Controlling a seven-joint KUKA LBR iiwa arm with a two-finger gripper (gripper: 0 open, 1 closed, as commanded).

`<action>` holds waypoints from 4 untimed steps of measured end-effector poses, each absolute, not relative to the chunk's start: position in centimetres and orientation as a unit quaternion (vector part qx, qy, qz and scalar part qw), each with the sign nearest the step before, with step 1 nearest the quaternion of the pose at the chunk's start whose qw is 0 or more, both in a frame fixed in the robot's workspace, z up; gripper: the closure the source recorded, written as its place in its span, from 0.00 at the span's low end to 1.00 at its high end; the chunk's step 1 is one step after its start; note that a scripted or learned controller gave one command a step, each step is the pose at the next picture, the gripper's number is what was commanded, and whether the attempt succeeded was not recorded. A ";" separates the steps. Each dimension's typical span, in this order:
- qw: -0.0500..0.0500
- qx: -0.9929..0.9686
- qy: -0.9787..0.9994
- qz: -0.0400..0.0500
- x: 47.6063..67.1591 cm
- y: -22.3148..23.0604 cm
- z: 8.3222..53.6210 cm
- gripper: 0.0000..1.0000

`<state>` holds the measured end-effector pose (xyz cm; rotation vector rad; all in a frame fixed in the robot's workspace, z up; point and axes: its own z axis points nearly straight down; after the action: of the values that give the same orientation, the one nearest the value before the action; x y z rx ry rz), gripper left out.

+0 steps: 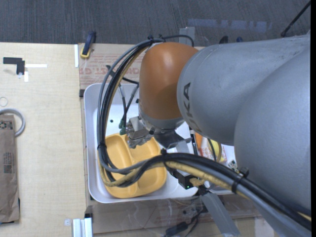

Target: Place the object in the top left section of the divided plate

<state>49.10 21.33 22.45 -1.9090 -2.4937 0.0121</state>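
Observation:
A yellow divided plate lies in the lower part of the left white bin. Its sections are partly covered by black cables and the arm. The gripper hangs below the orange wrist band, right over the plate's upper right part. The wrist body and cables hide its fingertips. Any object at the gripper is hidden too.
The grey arm covers most of the right bin, where a few colourful items peek out. A wooden bench top lies to the left with a brown paper bag. A blue and yellow tool rests above the bins.

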 end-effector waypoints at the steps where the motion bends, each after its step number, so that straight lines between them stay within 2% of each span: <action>1: 0.000 -0.633 -0.774 0.003 51.8 14.4 28.7 1.00; 2: 0.001 -0.663 -0.749 0.004 52.3 14.5 21.5 1.00; 3: -0.005 -0.676 -0.737 -0.005 49.6 18.8 10.9 1.00; 4: 0.000 -0.663 -0.749 0.002 51.0 19.9 10.0 1.00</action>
<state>50.98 19.93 10.03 -2.0832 -2.3522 0.0068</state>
